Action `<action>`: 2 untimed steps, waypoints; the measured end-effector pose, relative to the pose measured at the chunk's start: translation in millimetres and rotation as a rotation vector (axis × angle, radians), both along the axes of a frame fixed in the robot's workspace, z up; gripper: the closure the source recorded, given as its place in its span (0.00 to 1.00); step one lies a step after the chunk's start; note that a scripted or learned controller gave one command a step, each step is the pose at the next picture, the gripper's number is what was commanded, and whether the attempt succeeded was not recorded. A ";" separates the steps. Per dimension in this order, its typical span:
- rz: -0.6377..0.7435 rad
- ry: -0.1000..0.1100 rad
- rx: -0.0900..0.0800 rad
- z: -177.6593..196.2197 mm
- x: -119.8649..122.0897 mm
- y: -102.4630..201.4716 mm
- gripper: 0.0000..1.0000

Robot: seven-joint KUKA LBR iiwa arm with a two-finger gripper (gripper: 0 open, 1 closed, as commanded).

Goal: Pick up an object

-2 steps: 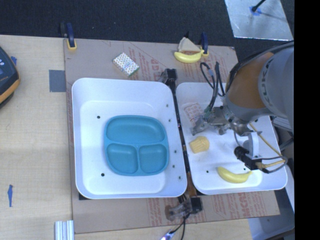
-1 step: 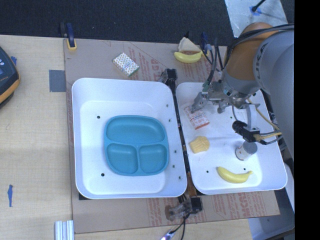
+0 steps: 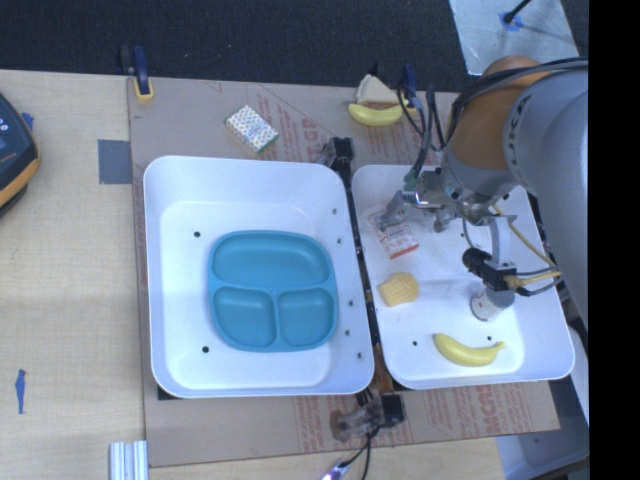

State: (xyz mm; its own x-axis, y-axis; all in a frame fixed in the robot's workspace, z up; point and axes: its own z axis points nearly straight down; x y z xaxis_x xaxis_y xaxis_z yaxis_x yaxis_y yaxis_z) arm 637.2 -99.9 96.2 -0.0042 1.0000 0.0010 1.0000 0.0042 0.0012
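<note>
White right bin (image 3: pixel 560 353): banana (image 3: pixel 467 349) lies roughly left-right, ends seemingly curling up.

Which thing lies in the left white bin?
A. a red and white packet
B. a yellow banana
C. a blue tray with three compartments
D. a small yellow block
C: the blue tray lies flat in the left bin, while the banana, block and packet are in the right bin.

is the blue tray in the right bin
No, the blue tray lies in the left bin; the right bin holds a banana.
</note>
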 end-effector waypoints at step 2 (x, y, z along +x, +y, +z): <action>-0.001 -0.010 -0.003 0.9 -24.3 -1.0 0.00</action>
State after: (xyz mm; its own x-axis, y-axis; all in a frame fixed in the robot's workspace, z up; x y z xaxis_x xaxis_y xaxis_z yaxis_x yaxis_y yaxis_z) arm 612.9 -100.9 97.0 -0.0032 1.0000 -0.0024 0.9999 0.0032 0.0107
